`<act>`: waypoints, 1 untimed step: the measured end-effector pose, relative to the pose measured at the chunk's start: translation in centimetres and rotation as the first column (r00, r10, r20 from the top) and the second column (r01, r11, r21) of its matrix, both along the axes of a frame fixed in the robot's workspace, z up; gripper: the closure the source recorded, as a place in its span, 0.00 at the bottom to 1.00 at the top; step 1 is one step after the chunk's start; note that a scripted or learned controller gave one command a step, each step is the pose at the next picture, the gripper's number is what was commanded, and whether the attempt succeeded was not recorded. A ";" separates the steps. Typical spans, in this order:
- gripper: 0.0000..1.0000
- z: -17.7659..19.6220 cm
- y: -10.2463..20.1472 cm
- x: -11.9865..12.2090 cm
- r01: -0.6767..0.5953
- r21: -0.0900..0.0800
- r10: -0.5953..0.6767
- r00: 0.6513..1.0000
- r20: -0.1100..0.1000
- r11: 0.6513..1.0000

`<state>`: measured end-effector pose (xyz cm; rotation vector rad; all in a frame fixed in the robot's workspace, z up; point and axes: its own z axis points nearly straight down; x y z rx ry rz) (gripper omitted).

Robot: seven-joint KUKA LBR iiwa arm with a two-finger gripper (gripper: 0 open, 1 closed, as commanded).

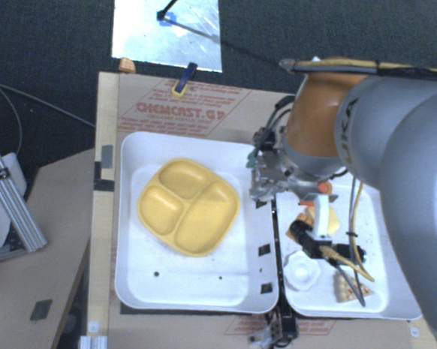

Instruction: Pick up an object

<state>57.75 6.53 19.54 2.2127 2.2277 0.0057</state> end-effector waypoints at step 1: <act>1.00 1.1 0.0 0.1 -0.004 0.001 0.004 1.000 0.002 1.000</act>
